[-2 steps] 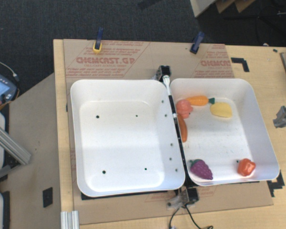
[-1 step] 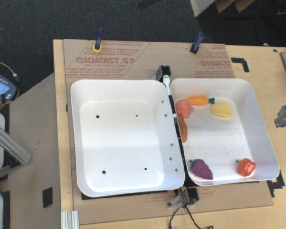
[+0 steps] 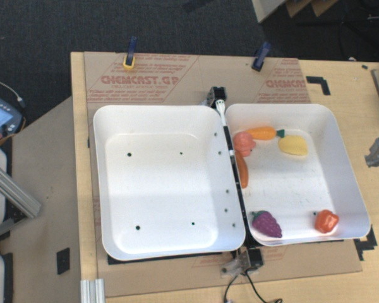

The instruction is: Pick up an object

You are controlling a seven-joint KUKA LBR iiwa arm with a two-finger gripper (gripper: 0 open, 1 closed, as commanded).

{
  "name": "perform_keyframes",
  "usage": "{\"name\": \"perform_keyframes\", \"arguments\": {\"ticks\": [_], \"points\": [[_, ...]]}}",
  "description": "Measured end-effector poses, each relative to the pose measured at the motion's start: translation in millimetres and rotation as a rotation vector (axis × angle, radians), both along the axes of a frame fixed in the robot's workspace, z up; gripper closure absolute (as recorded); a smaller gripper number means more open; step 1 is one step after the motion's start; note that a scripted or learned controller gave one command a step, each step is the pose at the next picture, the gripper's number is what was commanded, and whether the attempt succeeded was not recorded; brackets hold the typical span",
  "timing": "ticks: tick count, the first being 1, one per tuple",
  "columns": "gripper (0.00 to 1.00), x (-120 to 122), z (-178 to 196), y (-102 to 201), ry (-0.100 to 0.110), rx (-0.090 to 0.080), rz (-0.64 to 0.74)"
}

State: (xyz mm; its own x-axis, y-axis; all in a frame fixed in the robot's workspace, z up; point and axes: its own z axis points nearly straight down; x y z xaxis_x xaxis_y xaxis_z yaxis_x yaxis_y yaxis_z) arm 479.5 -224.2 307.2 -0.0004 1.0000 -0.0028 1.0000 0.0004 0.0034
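Observation:
The right white bin (image 3: 341, 163) holds several toy foods. An orange carrot with a green tip (image 3: 262, 132) lies near its far wall, and a yellow lemon (image 3: 293, 146) sits just right of it. A pink round fruit (image 3: 244, 142) rests against the left wall, touching a long orange piece (image 3: 242, 170) that runs along that wall. A purple bunch of grapes (image 3: 266, 223) sits at the near left corner. A red pepper (image 3: 326, 221) is near the front right corner.
The left white bin (image 3: 158, 175) stands beside the right one, rims touching. Both rest on a cardboard sheet (image 3: 177, 74) held by a yellow-and-blue clamp (image 3: 131, 54) and a blue clamp (image 3: 261, 56) at the far edge. A small grey object (image 3: 375, 152) is at the right edge.

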Motion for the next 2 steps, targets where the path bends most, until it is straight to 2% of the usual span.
{"name": "perform_keyframes", "arguments": {"ticks": [1, 2], "points": [[1.00, -1.5, -106.3, 1.1, 0.012, 0.007, -0.001], [1.00, 1.8, 0.0, 27.7, -0.009, -0.001, 0.004]]}}
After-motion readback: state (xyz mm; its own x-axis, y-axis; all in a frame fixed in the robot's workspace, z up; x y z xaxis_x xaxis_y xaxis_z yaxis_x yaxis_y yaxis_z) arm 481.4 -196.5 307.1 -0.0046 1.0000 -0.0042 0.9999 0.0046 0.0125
